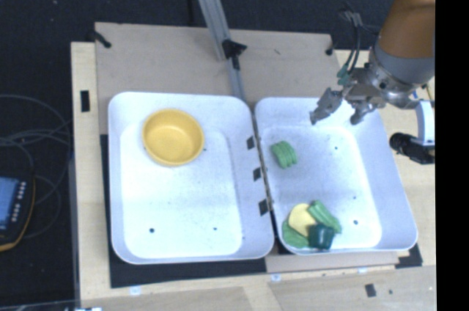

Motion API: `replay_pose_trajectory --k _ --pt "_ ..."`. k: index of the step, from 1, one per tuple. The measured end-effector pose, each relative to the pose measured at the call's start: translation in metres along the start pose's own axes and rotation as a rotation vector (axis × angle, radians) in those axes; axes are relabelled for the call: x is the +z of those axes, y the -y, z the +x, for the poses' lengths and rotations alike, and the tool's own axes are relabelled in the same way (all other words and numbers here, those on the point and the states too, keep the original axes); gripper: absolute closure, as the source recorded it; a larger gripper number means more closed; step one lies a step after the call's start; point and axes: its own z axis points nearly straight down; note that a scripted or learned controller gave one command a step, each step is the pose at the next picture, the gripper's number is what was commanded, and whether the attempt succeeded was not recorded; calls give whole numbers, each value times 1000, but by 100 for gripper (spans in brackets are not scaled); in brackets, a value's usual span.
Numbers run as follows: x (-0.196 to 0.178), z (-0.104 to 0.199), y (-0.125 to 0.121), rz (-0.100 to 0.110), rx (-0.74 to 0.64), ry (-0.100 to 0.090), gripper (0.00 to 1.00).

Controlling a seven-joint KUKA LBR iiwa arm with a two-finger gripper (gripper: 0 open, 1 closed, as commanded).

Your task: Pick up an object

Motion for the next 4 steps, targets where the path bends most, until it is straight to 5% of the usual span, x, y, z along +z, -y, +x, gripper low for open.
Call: replay_pose_trajectory --k 3,4 --pt "153 13 -2 4 1 1 0" --pt "141 13 -4 -1 2 -1 100"
